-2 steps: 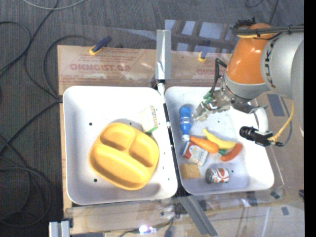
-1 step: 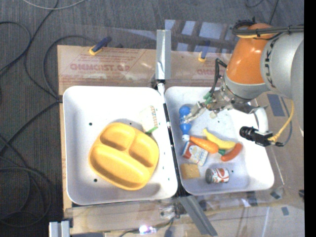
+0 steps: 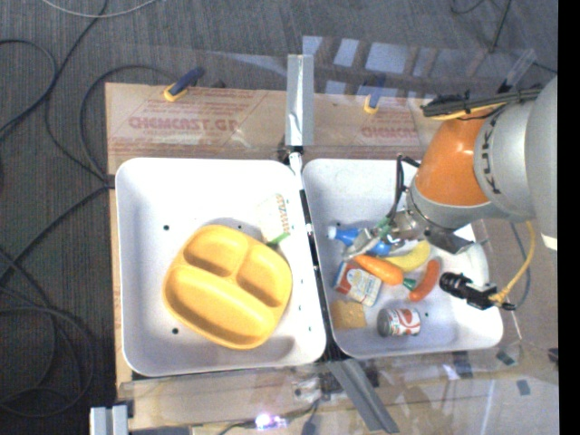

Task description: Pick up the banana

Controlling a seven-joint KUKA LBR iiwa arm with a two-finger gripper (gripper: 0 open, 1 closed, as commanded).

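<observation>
I watch the gripper [image 3: 385, 236] hover over the banana [image 3: 412, 258] in the right bin [image 3: 471, 329].
Nothing lifted yet (whether it's clamped, I cannot tell); the pick remains.

Cardboard sheet [image 3: 208, 125] under the bins: faint red print, approx. "CHEMCAST GT"; more of the same print at its right end, illegible. Grey arm link [image 3: 521, 157]: black letters "KU", rest cut off. Labels on can [image 3: 400, 322] and packet [image 3: 360, 285] too small to read.
</observation>
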